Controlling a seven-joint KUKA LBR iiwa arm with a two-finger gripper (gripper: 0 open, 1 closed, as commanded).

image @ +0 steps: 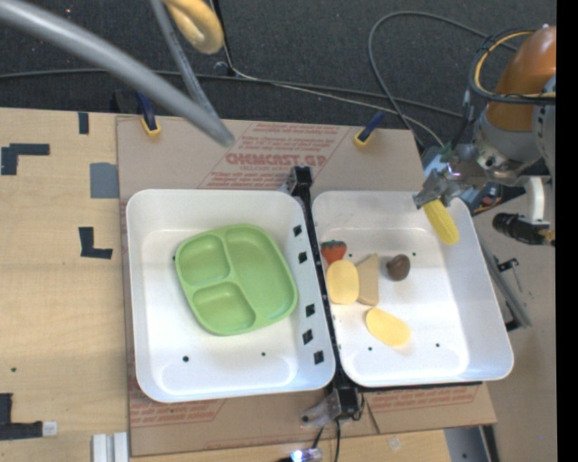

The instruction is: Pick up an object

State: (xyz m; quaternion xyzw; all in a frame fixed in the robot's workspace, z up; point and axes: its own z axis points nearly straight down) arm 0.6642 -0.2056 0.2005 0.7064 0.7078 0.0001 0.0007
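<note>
Bright, even light falls from overhead, and both white bins (149,271) come out nearly washed out, their walls hard to tell from their floors. Shadows are soft and short: a faint grey one hugs the green tray (237,278) along its lower edge, and the small items right of the tray cast hardly any. The dark floor beyond the table (54,298) stays dim and grainy. Above the tray, a grey bar (108,63) and a yellow blob (197,23) are smeared and out of focus. The arm (519,81) at the far right looks slightly soft. Overall sharpness is modest, with fine detail blocky.
</note>
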